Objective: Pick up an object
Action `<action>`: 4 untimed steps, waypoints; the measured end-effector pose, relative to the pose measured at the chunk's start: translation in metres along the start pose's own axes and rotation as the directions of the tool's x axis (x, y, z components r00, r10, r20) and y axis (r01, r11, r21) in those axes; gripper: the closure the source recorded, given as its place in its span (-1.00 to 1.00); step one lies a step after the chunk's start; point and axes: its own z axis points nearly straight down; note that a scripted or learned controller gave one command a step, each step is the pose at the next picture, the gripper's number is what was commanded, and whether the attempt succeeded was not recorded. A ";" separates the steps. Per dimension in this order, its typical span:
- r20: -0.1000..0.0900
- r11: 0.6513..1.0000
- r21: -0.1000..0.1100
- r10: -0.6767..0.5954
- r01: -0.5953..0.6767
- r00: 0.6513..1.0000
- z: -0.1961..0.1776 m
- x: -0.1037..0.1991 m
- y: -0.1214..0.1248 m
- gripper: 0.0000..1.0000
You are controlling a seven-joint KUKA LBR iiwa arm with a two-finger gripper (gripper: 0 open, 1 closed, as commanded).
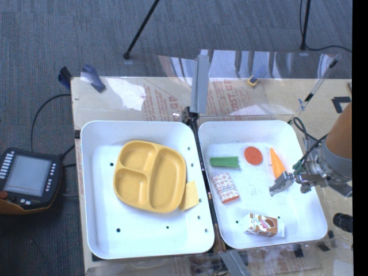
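Flanking cardboard-topped bench (144, 99): grey carpet (69, 33), tripod legs (144, 25).

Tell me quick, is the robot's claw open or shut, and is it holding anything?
Gripper: cannot be told whether open or shut; nothing seen held. It hangs over the right bin, beside the orange carrot.
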 end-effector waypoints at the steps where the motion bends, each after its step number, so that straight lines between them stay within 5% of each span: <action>1: 0.000 0.998 0.000 -0.058 0.058 0.998 0.028 -0.014 0.075 -1.00; 2: 0.000 0.998 -0.002 -0.057 0.057 0.998 0.027 -0.014 0.075 -1.00; 3: 0.000 1.000 0.000 -0.027 0.027 1.000 0.045 -0.018 0.047 -1.00; 4: -0.003 0.993 0.001 -0.120 0.120 0.993 0.104 -0.034 0.088 -1.00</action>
